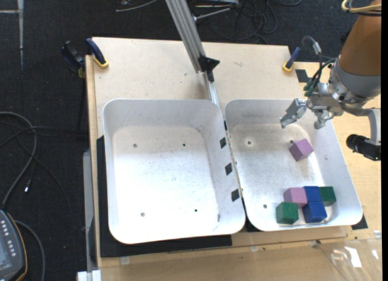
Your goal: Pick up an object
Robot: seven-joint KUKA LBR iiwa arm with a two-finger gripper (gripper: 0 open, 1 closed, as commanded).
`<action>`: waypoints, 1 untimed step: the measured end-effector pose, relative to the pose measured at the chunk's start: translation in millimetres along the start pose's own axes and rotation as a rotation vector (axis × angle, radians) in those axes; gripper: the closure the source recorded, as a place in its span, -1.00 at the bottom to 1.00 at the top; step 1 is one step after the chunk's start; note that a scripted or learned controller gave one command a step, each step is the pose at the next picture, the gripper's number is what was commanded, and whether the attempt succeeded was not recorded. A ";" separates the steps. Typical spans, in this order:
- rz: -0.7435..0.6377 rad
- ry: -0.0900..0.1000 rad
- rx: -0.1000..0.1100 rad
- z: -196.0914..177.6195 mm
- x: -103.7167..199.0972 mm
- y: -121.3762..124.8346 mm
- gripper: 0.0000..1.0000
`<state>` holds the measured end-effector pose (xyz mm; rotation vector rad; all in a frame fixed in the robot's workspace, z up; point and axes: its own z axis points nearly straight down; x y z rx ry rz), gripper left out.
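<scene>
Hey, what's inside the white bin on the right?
The right-hand white bin holds a lone purple block and, in the near corner, a cluster: a pink block, two blue blocks, and two green blocks. Anything beneath that cluster is covered.

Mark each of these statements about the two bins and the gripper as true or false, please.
1. All the blocks lie in the right bin. True.
2. The gripper holds the single purple block. False: its fingers are spread, nothing is between them, and that block lies on the bin floor.
3. Two green blocks, one at the cluster's left and one at its right, lie in the near corner. True.
4. The cluster contains a red block. False: it has green, blue and a pink-purple block.
</scene>
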<state>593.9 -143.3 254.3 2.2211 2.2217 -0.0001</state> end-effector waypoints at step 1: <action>0.004 0.000 0.007 118.7 -51.4 -10.4 -1.00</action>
